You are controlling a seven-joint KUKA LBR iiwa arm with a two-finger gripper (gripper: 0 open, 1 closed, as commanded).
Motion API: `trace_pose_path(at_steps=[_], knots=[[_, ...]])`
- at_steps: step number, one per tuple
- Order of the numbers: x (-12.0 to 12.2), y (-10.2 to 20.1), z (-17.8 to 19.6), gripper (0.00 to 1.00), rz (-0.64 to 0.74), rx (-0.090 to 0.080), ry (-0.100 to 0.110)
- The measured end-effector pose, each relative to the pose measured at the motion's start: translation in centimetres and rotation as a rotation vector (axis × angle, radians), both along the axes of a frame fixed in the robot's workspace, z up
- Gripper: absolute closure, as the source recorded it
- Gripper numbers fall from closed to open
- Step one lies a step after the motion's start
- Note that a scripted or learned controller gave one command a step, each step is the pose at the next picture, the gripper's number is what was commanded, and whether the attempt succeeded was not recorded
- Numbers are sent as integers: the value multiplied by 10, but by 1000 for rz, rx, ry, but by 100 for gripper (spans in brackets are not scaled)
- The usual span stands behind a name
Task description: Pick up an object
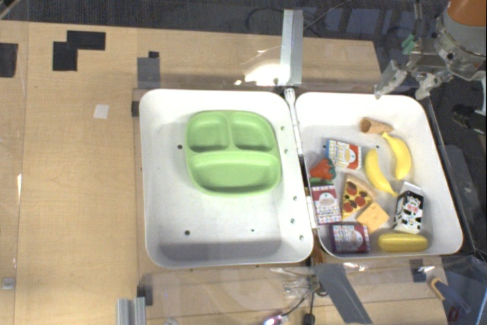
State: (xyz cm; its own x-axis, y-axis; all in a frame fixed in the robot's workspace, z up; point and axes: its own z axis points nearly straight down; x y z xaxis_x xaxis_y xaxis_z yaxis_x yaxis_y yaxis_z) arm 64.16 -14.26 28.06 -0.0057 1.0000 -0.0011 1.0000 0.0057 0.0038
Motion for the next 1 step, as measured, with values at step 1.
trace_pose_path(at_steps=[1], knots=[[28, 57, -131, 0, 60, 1, 2]])
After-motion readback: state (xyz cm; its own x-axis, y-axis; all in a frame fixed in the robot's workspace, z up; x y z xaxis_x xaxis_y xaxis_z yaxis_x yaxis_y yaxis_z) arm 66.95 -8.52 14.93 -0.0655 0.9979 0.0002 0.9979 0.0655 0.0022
